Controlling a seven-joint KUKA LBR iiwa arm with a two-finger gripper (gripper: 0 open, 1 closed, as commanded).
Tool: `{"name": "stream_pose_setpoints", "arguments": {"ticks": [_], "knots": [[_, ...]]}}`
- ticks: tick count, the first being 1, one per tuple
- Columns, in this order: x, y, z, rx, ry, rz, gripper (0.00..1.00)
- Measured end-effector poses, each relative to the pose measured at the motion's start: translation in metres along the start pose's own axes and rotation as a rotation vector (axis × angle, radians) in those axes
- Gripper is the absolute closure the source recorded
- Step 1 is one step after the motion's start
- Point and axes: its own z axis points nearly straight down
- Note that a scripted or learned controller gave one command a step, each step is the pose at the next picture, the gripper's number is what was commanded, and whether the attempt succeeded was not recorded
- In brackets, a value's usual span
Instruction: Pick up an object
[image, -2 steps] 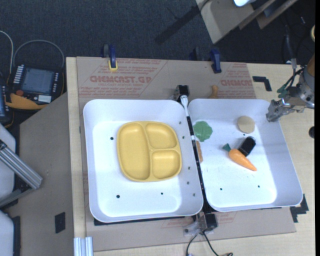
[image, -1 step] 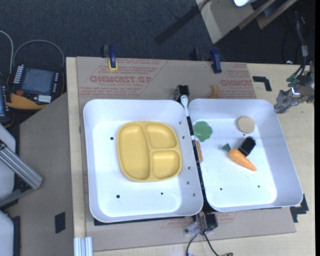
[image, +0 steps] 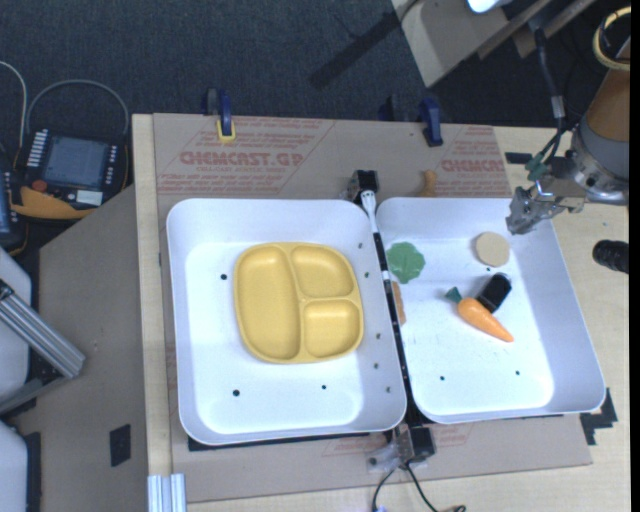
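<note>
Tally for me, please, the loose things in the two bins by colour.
Yellow: 1, tray
Green: 1, leafy piece
Tan: 1, disc
Orange: 1, carrot
Black: 1, block
Total: 5

Grey arm (image: 603, 150), orange band, metallic gripper (image: 527, 214).

Probably robotics lab — teach pendant (image: 72, 165), clamped board (image: 300, 150), cables.
</note>
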Motion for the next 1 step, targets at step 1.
{"name": "stream_pose_setpoints", "arguments": {"ticks": [1], "knots": [[0.0460,-0.0026,0.0098,0.001,0.000,0.001,1.00]]}}
